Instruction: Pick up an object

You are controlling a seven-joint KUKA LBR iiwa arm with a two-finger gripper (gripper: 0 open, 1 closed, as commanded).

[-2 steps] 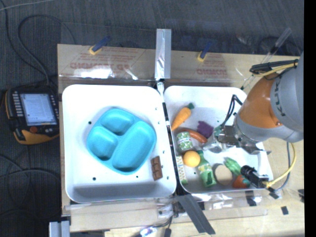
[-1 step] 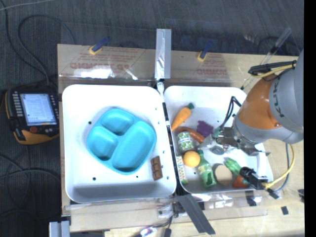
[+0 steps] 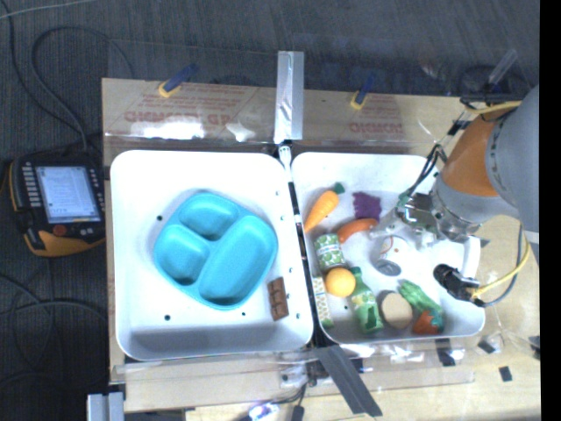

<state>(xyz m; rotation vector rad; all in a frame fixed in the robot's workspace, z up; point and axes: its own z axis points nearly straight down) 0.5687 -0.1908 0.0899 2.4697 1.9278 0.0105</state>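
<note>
The right bin [image 3: 456,169] holds several toy foods. A carrot [image 3: 321,207] lies at its upper left, with a purple piece [image 3: 366,204] beside it and an orange-red pepper [image 3: 355,229] just below. A green can [image 3: 329,250] and a yellow-orange fruit [image 3: 340,281] sit along the left wall. At the front are a green bottle [image 3: 365,310], a beige ball [image 3: 395,310], a green vegetable [image 3: 421,296] and a red piece [image 3: 427,324]. My gripper [image 3: 391,246] hangs low over the bin's middle, right of the pepper.
The left bin [image 3: 131,323] holds a blue divided plate [image 3: 215,248] and a brown chocolate bar [image 3: 278,298] by its right wall. The grey arm with its orange band [image 3: 469,160] covers the right bin's right side. A teach pendant [image 3: 57,200] lies off the bench at left.
</note>
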